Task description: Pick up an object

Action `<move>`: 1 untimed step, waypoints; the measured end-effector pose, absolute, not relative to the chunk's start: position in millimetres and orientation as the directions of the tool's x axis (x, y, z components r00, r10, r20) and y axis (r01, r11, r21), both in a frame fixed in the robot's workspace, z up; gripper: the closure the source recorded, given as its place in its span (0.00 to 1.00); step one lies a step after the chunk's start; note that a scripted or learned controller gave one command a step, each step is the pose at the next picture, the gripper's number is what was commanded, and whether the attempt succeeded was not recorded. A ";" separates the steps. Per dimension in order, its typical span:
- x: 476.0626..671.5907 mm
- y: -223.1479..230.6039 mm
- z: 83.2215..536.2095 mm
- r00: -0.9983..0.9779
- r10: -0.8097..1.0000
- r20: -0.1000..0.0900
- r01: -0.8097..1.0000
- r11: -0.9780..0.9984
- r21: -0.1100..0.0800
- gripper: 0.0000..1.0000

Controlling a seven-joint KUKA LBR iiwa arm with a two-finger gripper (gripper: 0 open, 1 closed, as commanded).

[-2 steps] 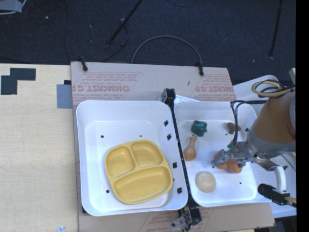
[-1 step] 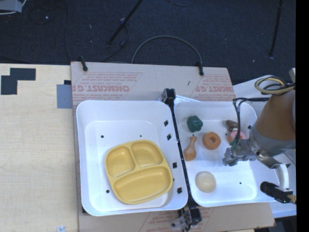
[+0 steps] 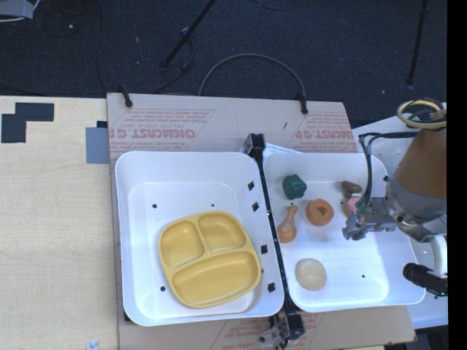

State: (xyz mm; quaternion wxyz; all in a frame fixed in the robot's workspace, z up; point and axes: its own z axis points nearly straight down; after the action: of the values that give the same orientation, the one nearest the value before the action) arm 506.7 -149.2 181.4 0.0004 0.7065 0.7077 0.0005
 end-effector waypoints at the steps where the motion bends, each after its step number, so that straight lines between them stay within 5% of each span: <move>1: 512.6 -145.5 225.7 -0.002 1.000 0.000 1.000 0.002 0.002 1.00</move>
State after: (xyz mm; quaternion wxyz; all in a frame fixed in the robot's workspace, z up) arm 512.6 -145.5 225.7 0.0008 0.7065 0.7078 0.0007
